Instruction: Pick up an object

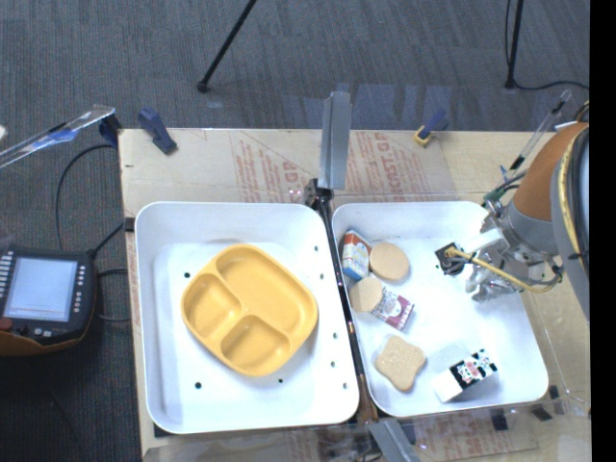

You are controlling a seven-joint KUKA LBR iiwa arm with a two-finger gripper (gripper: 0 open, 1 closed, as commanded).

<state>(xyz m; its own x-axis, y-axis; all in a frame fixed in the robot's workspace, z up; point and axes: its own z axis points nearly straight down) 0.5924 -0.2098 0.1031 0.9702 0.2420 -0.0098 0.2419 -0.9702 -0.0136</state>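
In the right bin (510,354) lie several objects. A small red, white and blue carton (355,255) stands by the left wall, with a round tan cookie (390,261) beside it. A second round cookie (365,295) touches a pink and white packet (394,308). Toward the front lie a slice of toast (399,362) and a black and white carton (467,373). My gripper (478,275) hangs low over the bin's right half, to the right of the cookies, over bare floor. Nothing shows in its grasp.
The left bin (154,258) holds a yellow divided plate (249,308). A grey upright post (335,142) stands behind the seam between the bins. Blue and yellow clamps sit at the bench's back edge. A handheld control panel (43,292) lies off the bench to the left.
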